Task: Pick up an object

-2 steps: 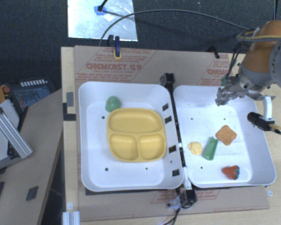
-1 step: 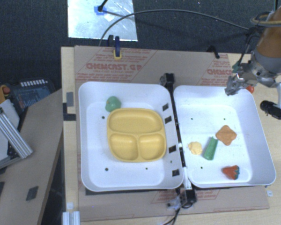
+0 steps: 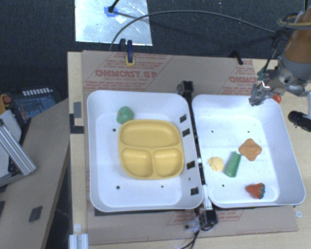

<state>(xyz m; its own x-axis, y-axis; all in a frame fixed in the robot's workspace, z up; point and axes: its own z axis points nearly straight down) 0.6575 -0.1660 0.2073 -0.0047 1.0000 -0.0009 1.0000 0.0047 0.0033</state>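
The right bin (image 3: 280, 121) holds an orange-brown lumpy piece (image 3: 250, 149), a green stick (image 3: 232, 164), a pale yellow piece (image 3: 215, 163) and a red piece (image 3: 255, 190). In the left bin (image 3: 101, 139) lies a yellow divided tray (image 3: 150, 148) with a green blob (image 3: 125, 114) at its far left corner. My gripper (image 3: 259, 96) hangs over the right bin's far right corner, well away from the pieces. I see nothing held in it.
The arm with its orange band (image 3: 302, 45) comes in from the upper right. A dark divider with clips (image 3: 193, 139) runs between the bins. A foil sheet (image 3: 114, 14) and cables lie behind the bench, grey gear at the left.
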